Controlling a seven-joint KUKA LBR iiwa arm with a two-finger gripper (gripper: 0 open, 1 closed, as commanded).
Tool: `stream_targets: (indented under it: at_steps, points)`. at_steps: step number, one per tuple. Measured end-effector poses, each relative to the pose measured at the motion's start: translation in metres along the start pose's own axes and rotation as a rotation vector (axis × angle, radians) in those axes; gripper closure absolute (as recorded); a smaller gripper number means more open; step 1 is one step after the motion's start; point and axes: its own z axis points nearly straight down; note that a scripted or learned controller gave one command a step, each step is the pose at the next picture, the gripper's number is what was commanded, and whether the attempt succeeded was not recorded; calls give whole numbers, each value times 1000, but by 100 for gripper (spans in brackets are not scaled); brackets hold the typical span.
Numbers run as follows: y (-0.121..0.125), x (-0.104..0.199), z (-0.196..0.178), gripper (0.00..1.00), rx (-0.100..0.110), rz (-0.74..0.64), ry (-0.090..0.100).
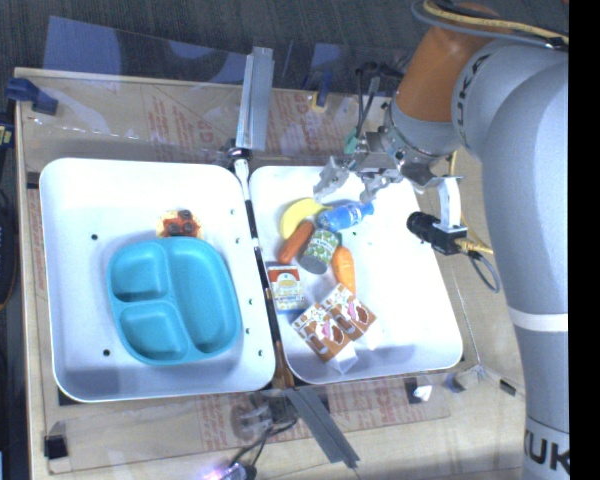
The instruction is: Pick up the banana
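The tool (355,180) hangs just above the banana (298,213), fingers spread open, gripping nothing; bottle (342,215) beside the banana.

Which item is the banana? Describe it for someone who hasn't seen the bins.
Look in the right bin, at the upper end of the cluster of items near its left wall. The banana is the plain yellow curved piece there, touching the orange carrot and beside the blue bottle.

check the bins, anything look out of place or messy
Nothing looks spilled or broken. The right bin is crowded: the banana lies half under a carrot and beside a blue bottle. The blue tray sits askew in the left bin.
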Motion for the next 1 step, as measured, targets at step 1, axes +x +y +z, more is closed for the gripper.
stream_targets:
  at_steps: [1]
  points:
    - [16, 31, 116, 0, -1, 35, 0]
